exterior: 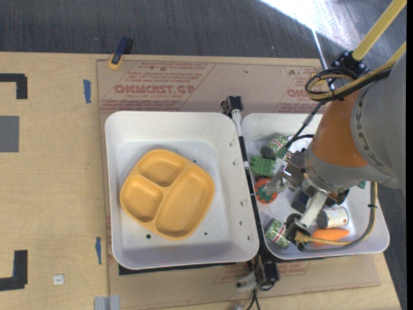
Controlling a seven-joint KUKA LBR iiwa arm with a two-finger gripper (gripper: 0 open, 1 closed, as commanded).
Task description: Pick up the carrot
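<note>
We see two white bins side by side on the surface [51, 173]; the left bin [122, 134] holds a yellow divided plate [168, 192], lying flat near its middle. The arm [361, 134] reaches in from the right and covers much of the right bin [381, 237]. The end effector [286, 175] hangs low over the middle of that bin; we cannot tell whether it is wide or narrow, and we see nothing held in it. The carrot [329, 235] lies on its side along the near wall of the right bin, towards its right corner, apart from the end effector. A white cup [337, 219] sits just beyond the carrot; a green-and-white can [277, 232] lies to the carrot's left. Further off we see a green block [261, 165] by the bin's left wall, a red thing [264, 190] just nearer than it, and a second can [277, 144] towards the far side.
</note>
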